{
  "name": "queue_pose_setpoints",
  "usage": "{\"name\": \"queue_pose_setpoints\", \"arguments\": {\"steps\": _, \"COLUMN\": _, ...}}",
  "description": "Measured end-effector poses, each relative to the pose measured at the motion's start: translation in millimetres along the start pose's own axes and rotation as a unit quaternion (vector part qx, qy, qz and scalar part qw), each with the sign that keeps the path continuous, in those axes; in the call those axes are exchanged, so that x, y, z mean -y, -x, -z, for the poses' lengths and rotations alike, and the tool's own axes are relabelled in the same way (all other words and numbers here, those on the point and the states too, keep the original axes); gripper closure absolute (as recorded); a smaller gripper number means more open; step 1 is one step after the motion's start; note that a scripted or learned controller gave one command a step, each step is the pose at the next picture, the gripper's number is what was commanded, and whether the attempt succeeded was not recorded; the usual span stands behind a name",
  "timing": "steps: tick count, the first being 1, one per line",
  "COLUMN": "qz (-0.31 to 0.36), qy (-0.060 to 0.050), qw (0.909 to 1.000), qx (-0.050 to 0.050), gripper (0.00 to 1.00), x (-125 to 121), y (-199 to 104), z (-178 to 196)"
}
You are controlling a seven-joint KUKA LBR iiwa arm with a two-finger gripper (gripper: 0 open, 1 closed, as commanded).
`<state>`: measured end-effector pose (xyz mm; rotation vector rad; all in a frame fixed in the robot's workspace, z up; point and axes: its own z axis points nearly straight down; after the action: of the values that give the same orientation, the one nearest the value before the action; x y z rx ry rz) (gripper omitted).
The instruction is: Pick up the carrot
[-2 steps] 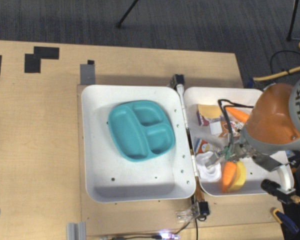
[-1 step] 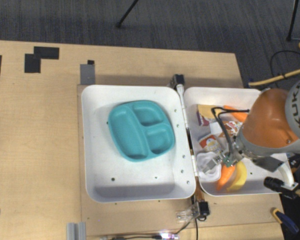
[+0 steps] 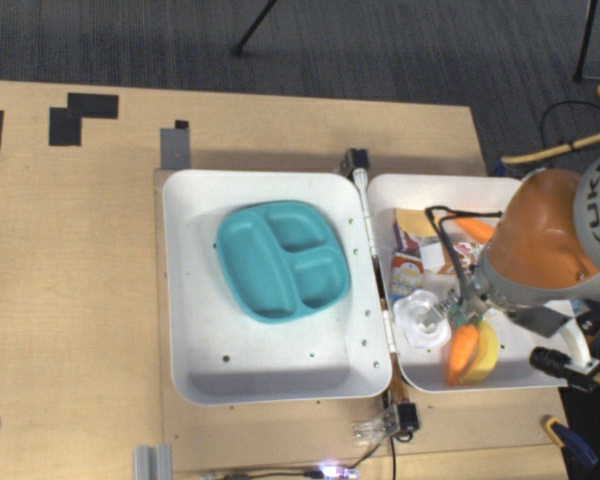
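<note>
The wooden bench (image 3: 70,298) takes up most of the view, pale, with a few black patches near its upper left; dark carpet lies beyond its far edge. Two shallow white bins sit side by side on it — the left bin (image 3: 195,368) and the right bin (image 3: 412,373) — their inner walls touching along the middle. The arm (image 3: 550,233) reaches in from the right, its orange band and grey wrist covering much of the right bin's far and right parts; a black cable loops off it over the clutter. In the left bin a teal divided plate (image 3: 280,258) lies flat near the centre, turned slightly askew, with three compartments. In the right bin, a flat printed packet (image 3: 412,253) lies by the inner wall; in front of it is a clear plastic cup (image 3: 420,320). The gripper (image 3: 467,311) points down just right of the cup; its fingers are hidden in the clutter and under the wrist, so I cannot tell how far apart they stand or whether they grip anything. The carrot (image 3: 462,351) lies near the front wall of the right bin, just below the gripper, its green top toward it; a yellow banana (image 3: 486,353) lies touching its right side.
</note>
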<state>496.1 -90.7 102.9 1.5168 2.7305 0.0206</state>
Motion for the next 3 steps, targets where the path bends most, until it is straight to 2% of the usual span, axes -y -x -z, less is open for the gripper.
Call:
{"name": "queue_pose_setpoints", "arguments": {"steps": 1, "qz": 0.0, "qy": -0.001, "qw": 1.0, "qx": -0.001, "gripper": 0.0, "x": 0.7, "y": -0.5, "z": -1.2}}
{"name": "queue_pose_setpoints", "arguments": {"steps": 2, "qz": 0.061, "qy": -0.005, "qw": 0.9981, "qx": -0.002, "gripper": 0.0, "x": 4.5, "y": -2.1, "z": -13.5}}
{"name": "queue_pose_setpoints", "arguments": {"steps": 3, "qz": 0.083, "qy": -0.004, "qw": 0.9966, "qx": 0.0, "gripper": 0.0, "x": 3.3, "y": -2.8, "z": -13.3}}
